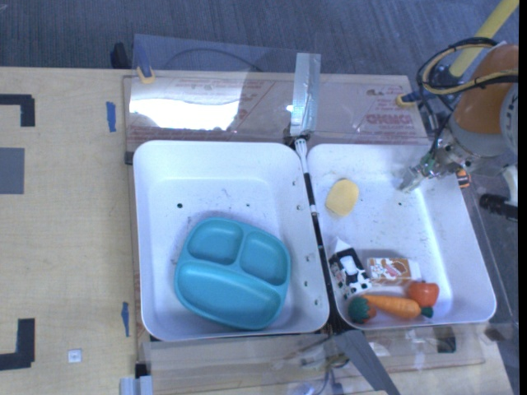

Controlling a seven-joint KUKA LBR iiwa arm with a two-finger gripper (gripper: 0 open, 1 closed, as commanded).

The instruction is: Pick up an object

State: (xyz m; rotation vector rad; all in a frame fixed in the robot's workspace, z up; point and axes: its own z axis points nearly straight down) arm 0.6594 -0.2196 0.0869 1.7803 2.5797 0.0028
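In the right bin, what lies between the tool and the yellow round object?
In the camera view, nothing lies there: between the tool and the yellow round object is bare white floor of the right bin, with a few dark specks.

The tool [414, 177] hangs over the right bin [461, 245], near a yellow lemon [342, 197]. A teal divided tray [233, 272] lies in the left bin [165, 188].

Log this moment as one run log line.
hand: over right bin upper right, nothing seen held | yellow piece: loose in bin | carrot: front

No legible txt anywhere.
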